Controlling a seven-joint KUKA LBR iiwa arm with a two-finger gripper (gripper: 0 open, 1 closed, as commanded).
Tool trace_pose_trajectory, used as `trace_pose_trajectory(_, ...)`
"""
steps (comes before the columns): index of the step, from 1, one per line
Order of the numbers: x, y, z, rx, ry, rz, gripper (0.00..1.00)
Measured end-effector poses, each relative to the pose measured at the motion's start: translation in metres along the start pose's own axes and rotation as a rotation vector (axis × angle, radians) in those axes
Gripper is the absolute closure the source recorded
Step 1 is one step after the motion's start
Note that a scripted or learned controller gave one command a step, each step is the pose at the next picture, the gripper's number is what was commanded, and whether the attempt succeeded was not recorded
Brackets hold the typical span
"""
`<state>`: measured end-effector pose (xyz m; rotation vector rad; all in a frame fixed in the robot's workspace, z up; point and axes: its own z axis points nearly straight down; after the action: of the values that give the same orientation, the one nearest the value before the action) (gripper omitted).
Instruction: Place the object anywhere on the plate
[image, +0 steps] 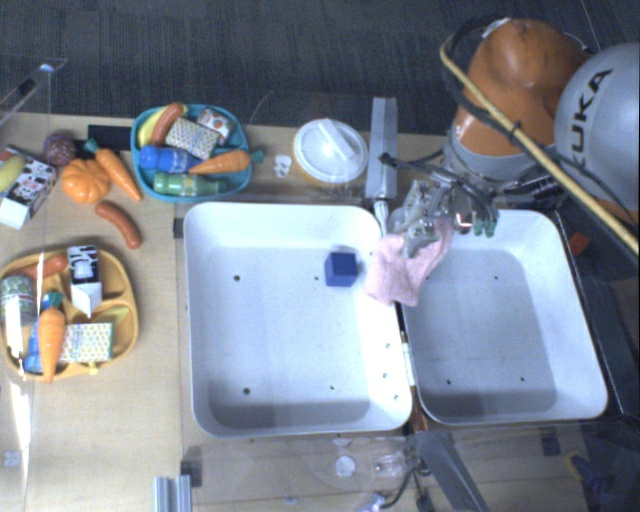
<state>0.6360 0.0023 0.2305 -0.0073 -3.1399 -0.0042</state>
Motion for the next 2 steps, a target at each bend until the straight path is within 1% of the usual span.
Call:
trace_pose_trajectory(1, 0.012, 0.042, 0.001, 0.0, 0.001, -0.003, 1.0)
trace_pose_trajectory(2, 0.021, 0.093, 0.007, 0.0, -0.001, -0.004, 1.0)
